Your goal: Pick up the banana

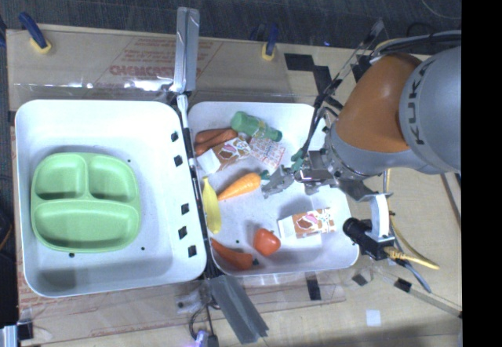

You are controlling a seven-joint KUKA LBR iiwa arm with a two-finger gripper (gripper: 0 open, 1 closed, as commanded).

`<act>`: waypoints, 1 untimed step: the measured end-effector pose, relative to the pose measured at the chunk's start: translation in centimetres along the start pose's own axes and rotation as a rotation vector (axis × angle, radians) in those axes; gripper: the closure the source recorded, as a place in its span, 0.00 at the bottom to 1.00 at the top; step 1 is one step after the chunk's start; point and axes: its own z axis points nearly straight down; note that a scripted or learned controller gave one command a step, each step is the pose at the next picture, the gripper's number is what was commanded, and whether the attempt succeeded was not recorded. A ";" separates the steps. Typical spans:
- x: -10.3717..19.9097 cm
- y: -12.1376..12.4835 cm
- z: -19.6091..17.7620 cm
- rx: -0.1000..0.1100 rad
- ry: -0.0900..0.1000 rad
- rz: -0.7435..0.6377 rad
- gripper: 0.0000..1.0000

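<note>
A: Where's the banana (pixel 211 208)?
B: Left of the carrot (pixel 239 186), along the right bin's (pixel 302 113) left wall.
A: And the gripper (pixel 276 180)?
B: Just right of the carrot, holding nothing; its fingertips blur together, so their spread is unclear.

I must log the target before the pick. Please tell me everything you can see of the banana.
The banana is yellow, smooth and slightly curved, plastic-looking like a toy. It lies flat in the right bin, running lengthwise along the left wall and close against it. The orange carrot tip nearly meets its upper part. The pincer is apart from it, to the right.
</note>
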 end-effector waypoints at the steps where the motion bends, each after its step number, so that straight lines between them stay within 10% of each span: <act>1: 3.7 -2.1 11.7 -0.003 -0.001 0.020 0.00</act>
